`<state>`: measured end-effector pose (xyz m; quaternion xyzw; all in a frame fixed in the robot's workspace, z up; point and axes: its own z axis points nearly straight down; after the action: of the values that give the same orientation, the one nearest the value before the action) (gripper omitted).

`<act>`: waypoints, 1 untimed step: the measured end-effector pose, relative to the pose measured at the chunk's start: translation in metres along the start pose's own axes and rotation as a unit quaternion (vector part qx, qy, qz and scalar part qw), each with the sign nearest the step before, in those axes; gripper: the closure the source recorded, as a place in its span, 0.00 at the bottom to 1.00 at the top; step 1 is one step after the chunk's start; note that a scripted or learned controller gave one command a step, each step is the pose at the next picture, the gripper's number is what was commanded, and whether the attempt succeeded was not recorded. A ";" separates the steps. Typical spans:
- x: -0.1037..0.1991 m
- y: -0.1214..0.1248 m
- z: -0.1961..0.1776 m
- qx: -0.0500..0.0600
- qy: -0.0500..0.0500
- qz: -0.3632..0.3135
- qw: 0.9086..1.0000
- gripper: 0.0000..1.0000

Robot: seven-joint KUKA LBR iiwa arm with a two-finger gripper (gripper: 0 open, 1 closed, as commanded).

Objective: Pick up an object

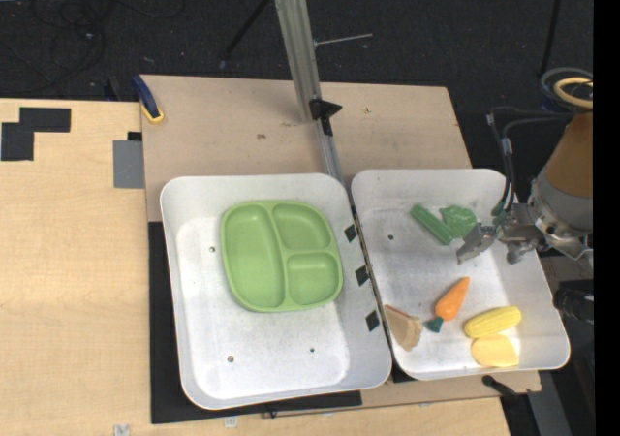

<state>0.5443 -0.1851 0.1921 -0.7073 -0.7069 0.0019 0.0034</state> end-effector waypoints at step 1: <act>0.006 0.005 0.061 -0.001 0.000 0.000 1.000 0.00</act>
<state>0.5486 -0.1795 0.1314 -0.7072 -0.7070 0.0011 0.0024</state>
